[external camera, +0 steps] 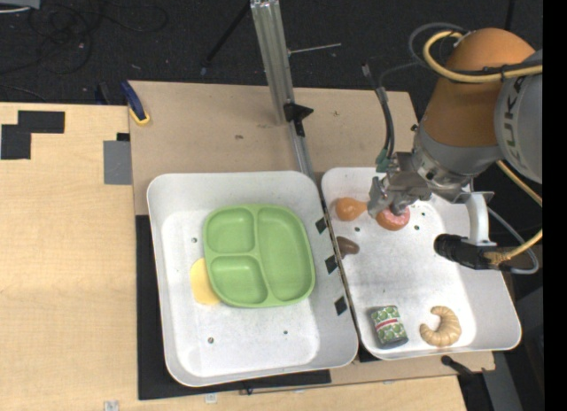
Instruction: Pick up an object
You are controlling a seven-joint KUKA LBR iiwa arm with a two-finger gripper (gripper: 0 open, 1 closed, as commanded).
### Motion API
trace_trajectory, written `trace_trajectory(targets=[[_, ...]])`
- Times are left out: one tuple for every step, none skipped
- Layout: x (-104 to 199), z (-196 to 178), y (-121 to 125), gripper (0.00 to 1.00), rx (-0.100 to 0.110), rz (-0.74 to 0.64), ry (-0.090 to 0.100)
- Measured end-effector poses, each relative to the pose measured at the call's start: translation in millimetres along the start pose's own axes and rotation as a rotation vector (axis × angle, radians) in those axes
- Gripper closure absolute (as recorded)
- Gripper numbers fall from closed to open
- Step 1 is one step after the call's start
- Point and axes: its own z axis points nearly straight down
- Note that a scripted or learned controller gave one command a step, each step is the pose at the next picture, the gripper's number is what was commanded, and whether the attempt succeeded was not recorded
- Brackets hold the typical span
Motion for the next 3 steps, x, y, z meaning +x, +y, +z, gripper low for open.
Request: trace_trajectory(targets=[[42, -3, -22, 1.00, 0.001, 0.001, -0.001], [87, 15, -42, 1.00, 0.003, 0.001, -0.001], [132, 9, -70, 1.00, 0.002, 0.000, -0.001]])
